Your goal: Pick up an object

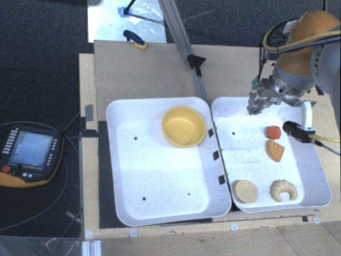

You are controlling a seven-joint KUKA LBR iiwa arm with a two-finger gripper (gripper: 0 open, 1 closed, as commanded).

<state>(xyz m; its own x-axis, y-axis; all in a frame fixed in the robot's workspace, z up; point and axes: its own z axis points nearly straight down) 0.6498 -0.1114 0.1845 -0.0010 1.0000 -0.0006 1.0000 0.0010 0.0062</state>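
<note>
Your candidates for picking sit in the right bin [314,167]: a small red piece [273,132] near the middle of its right half, an orange wedge-shaped piece [275,151] just below it and nearly touching, a pale croissant-shaped piece [283,190] toward the near right corner, and a round tan disc [246,191] to the left of that, close to the near wall. All four lie flat on the bin floor, and none of them is between the fingers. You'll find the gripper [257,105] over the far part of the same bin, up and to the left of the red piece and apart from it; its dark fingers point down toward the white floor near the far wall, but they blur together and you cannot tell how far apart they stand, and nothing is visibly held. The arm [309,41] comes in from the right above it. In the left bin [128,159] you have a yellow bowl [184,126], upright, near the far right corner. Off the bench to the left, a handheld pendant [29,153] with a lit screen rests on the dark floor.
</note>
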